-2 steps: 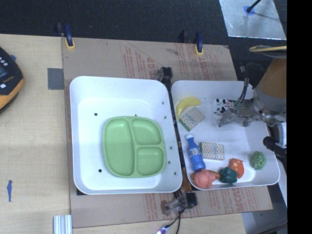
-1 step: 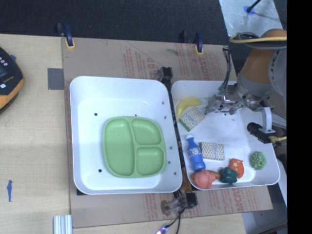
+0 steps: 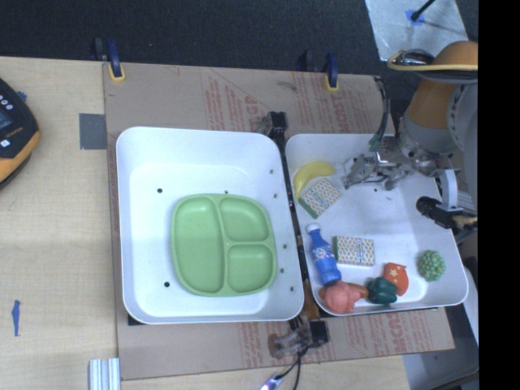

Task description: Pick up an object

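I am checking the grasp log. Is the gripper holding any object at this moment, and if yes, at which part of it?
Nothing is held. The gripper hangs over the right bin, its fingers spread with nothing between them; the nearest items, the yellow banana and the small packet, lie apart from it.

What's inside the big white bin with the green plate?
The left bin holds just a green plate with three sections, lying flat on its floor. A few small dark dots mark the bin's floor. Whatever lies under the plate is covered.
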`<control>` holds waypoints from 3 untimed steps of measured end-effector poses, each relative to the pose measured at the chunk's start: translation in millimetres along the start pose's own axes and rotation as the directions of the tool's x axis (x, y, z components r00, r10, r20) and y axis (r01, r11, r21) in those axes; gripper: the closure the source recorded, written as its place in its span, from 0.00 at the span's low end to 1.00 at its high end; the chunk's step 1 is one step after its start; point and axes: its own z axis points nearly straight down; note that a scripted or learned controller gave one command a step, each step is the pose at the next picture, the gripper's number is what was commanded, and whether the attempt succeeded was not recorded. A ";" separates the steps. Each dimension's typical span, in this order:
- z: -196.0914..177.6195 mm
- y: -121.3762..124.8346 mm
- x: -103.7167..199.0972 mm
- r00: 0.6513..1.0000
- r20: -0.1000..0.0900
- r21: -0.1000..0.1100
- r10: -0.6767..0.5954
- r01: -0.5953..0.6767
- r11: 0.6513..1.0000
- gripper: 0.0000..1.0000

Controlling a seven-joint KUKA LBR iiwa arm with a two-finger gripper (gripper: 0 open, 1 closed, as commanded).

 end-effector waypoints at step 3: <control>-29.2 1.1 35.9 1.000 0.016 -0.038 -0.003 0.004 0.999 0.00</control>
